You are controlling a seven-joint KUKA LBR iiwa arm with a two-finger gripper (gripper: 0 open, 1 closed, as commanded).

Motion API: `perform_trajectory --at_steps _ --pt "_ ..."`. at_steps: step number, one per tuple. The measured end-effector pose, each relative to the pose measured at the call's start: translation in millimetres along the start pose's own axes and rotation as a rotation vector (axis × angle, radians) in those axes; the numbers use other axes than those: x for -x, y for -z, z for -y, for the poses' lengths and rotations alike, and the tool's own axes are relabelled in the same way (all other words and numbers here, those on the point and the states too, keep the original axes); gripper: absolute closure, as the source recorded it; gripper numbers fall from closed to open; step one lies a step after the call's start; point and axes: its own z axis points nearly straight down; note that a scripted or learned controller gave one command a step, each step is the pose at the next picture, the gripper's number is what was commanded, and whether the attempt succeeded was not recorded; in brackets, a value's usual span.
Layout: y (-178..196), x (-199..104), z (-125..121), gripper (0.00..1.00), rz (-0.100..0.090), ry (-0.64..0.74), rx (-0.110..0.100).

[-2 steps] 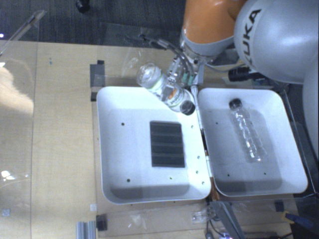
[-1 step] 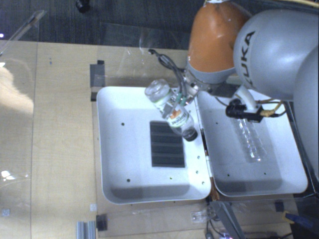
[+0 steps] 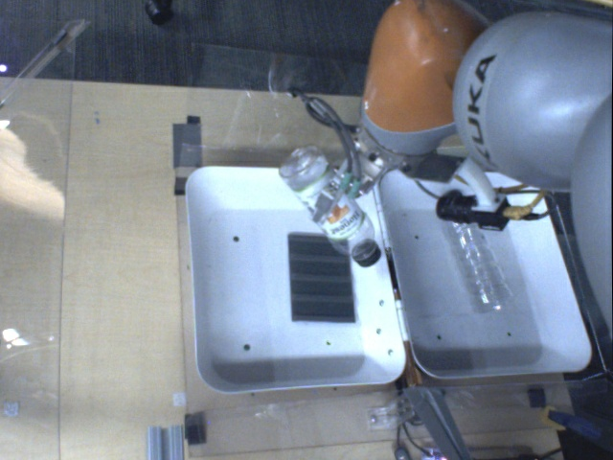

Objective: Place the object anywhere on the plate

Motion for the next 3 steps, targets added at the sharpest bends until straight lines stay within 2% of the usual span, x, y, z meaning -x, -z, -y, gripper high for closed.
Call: perform_trajectory --at_steps 1,2,3 --pt "-3.3 -27.7 23.9 1.00 -0.003 0.368 -0.004" --pt "-3.2 -27.6 23.8 0.00 -0.003 0.367 -0.004" --pt "6.8 -48.0 -19.6 0.00 0.000 0.491 0.000"
